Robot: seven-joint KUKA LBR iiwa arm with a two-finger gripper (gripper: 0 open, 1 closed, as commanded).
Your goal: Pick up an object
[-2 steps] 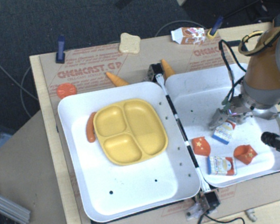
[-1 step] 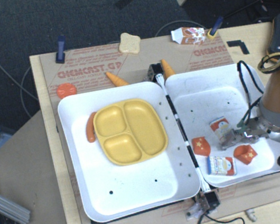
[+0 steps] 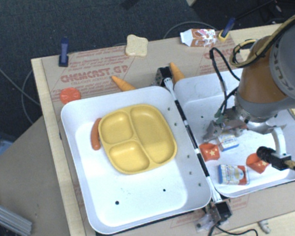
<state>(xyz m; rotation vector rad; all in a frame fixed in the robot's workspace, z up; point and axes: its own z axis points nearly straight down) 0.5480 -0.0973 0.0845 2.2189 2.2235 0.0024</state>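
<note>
We see small packets in the right bin [image 3: 188, 93]: red carton [image 3: 210, 152], blue-white packet [image 3: 229, 142] just beside the gripper [image 3: 221, 128]. Fingers' state: can't tell. Yellow tray [image 3: 137, 138], sausage [image 3: 94, 136] in left bin [image 3: 89, 170].

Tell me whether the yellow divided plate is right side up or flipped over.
Right side up: the yellow plate in the left bin shows its three hollow compartments facing up, with nothing in them.
</note>
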